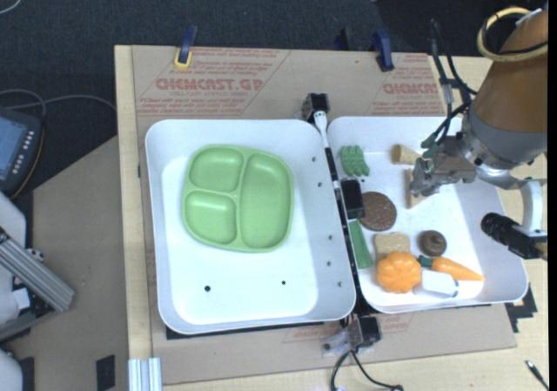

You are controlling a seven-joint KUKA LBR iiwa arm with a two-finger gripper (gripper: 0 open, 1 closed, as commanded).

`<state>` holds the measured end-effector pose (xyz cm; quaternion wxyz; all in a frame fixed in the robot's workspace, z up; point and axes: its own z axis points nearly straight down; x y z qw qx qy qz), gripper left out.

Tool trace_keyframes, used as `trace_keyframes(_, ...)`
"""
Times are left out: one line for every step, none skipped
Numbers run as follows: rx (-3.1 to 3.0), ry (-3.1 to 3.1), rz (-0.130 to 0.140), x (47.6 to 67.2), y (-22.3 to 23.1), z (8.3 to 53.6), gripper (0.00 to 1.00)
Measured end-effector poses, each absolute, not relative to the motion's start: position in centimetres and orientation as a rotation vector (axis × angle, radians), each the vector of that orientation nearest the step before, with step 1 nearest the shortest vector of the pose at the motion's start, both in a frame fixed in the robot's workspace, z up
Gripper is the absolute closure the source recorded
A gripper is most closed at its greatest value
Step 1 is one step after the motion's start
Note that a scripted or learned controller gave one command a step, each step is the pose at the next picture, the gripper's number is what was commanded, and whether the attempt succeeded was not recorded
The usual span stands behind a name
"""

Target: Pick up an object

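Note:
My gripper (421, 189) hangs over the middle of the right bin (496, 289), its grey fingers pointing down at bare bin floor. Just left of it lies a brown round cookie (378, 211). A small tan piece (403, 154) sits above the gripper near the bin's back. Toward the front lie a tan cracker (391, 243), an orange pumpkin (399, 272), a brown donut (432, 244) and an orange carrot (456, 270). A green ridged item (353, 161) rests by the bin's left wall. I see nothing between the fingers.
The left bin (174, 293) holds a green divided plate (238, 198). A black clamp strip (352, 198) and a green stick (359, 244) run along the wall between the bins. Black fittings (512, 235) stick in from the right.

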<state>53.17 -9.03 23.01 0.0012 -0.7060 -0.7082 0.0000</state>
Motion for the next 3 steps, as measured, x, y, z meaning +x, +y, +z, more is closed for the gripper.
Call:
trace_keyframes(-2.218, -2.222, 0.0, 52.9, -8.3, 23.2, 1.0)
trace_keyframes(-2.22, -2.224, -0.001, 53.7, -7.6, 22.8, 1.0)
trace_keyframes(-2.223, -2.218, 0.003, 53.7, -9.5, 21.9, 1.0)
